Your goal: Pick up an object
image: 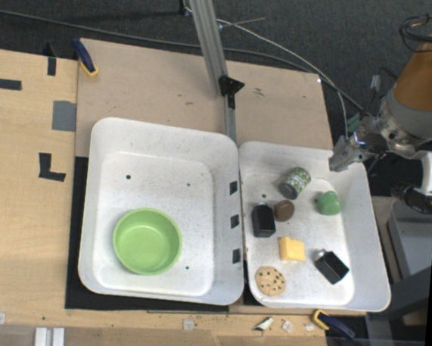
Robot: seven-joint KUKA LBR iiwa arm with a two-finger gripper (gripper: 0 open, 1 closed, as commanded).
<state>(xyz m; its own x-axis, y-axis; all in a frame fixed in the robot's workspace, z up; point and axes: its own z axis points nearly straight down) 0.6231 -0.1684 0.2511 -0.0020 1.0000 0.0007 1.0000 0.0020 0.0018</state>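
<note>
You can see the gripper (340, 159) hanging over the right bin's (372, 244) upper right rim, nothing visibly held; I cannot tell its spread. The green ball (328, 203) and small can (295, 181) lie nearest, probably the easiest picks.

Claw (342, 159) low, arm (421, 82) upright.

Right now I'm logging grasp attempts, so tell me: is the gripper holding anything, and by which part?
Nothing is held. The gripper hangs over the upper right edge of the right bin, with no object between its fingers.
</note>
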